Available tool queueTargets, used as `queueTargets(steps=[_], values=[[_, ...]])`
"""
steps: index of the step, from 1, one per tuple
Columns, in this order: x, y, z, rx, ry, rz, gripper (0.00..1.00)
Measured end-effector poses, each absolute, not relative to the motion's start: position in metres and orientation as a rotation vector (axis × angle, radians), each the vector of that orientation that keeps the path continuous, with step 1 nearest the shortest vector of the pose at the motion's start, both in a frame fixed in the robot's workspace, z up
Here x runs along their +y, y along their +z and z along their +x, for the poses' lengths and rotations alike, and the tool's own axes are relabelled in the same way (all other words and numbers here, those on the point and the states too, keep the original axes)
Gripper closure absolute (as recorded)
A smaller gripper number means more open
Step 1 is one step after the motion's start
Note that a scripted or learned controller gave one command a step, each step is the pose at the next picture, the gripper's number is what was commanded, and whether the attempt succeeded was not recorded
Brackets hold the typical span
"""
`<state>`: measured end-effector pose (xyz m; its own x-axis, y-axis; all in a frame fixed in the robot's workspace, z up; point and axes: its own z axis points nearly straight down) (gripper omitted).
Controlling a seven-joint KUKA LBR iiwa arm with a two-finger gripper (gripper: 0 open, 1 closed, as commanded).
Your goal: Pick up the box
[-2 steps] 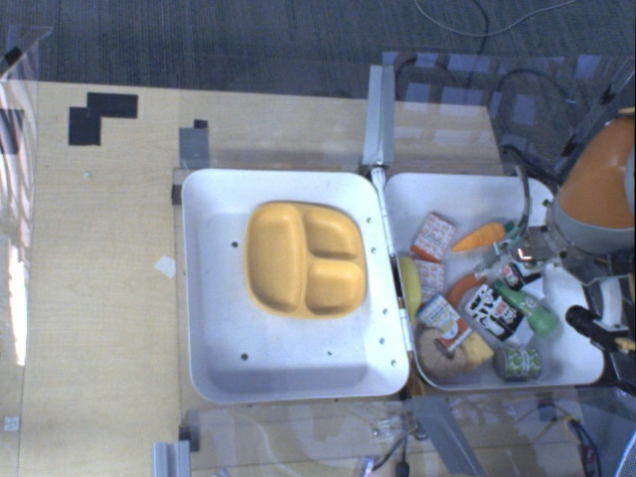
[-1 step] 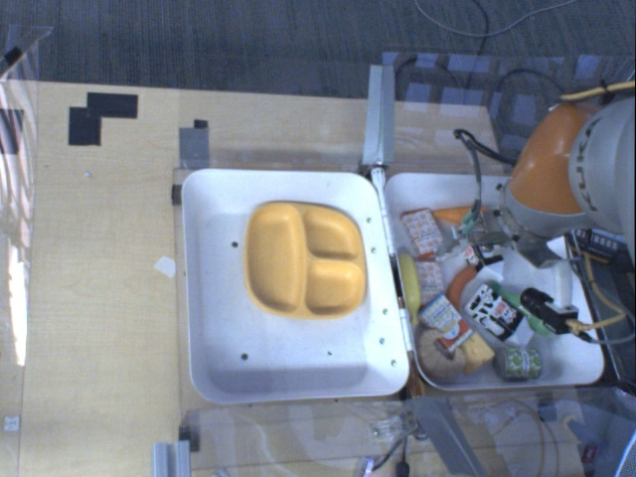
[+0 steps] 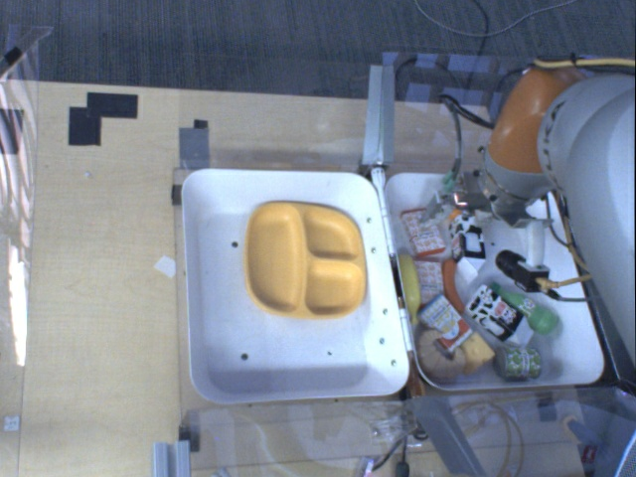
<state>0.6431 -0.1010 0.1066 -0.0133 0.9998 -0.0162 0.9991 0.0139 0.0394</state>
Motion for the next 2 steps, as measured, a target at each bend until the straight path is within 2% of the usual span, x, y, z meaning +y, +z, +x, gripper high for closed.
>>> queueTargets(steps=[1, 2], values=[[-0.153, 0.101, 0.667, 2.160, 0.029, 2.241, 0.00], [-0.095, 0.087, 0.636, 2.066, 0.012, 2.358, 0.00]])
